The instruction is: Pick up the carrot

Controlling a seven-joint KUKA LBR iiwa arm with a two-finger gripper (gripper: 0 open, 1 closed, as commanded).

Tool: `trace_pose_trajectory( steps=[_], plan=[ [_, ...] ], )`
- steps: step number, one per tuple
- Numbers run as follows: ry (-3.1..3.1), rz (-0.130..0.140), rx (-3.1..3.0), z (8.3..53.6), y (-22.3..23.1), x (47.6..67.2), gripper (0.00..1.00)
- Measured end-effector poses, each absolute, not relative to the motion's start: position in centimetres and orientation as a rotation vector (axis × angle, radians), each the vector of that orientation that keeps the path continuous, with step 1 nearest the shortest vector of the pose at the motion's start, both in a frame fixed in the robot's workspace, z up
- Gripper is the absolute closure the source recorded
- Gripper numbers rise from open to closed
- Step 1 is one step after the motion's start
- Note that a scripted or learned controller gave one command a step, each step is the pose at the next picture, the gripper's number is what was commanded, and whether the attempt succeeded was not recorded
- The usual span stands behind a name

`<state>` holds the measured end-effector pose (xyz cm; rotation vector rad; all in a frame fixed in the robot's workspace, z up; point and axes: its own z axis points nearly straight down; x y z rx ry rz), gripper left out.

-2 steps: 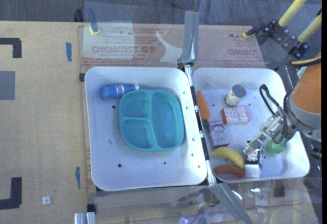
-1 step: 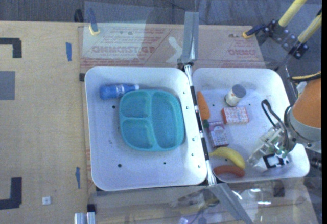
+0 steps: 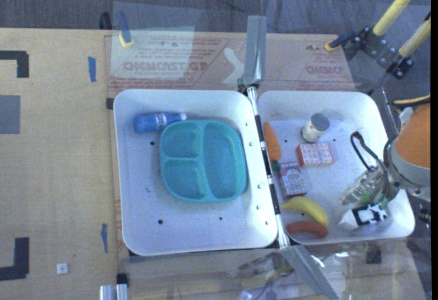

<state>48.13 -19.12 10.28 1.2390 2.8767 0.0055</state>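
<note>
The orange carrot [image 3: 272, 142] lies along the left wall of the right bin [image 3: 342, 101], pointing toward the back. My gripper [image 3: 368, 204] hangs over the right bin's front right corner, well to the right of the carrot and nearer the front. Nothing shows between its fingers.
The right bin also holds a small white jar [image 3: 315, 127], a red-patterned box [image 3: 315, 154], a small packet [image 3: 293, 180], a banana [image 3: 306, 207] and a reddish sausage-like item [image 3: 306, 228]. In the left bin [image 3: 137, 223] lie a teal divided plate [image 3: 203, 159] and a blue bottle [image 3: 157, 120].
</note>
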Motion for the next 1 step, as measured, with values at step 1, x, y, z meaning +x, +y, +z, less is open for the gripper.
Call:
trace_pose_trajectory(
  steps=[1],
  plan=[
    [2.841, 0.002, 1.332, 17.83, -13.12, 48.10, 1.00]
  ],
)
